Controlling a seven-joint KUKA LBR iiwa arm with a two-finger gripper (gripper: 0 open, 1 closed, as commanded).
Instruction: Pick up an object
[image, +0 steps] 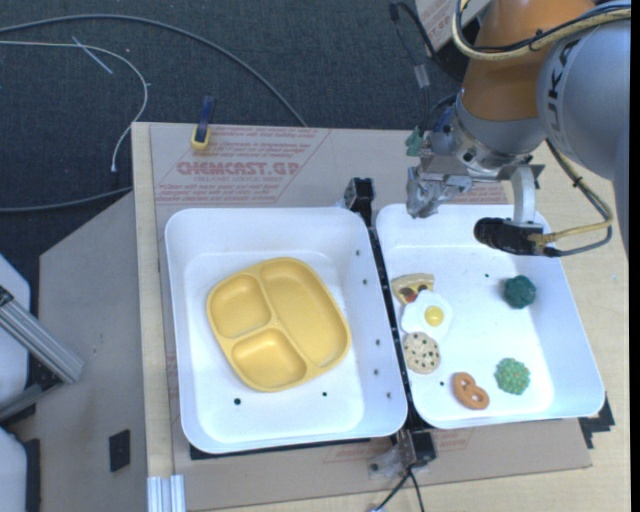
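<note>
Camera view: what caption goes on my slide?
Grey robot arm's pincer hovers over right white bin of toy foods; yellow divided plate beside.

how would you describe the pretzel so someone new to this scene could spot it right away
Look in the right-hand white bin, the one holding small toy foods rather than the yellow divided plate. Go to its near edge, where the pretzel lies between a round cookie and a light green broccoli piece. It is the sole orange-brown, twisted, looped shape there.
</note>
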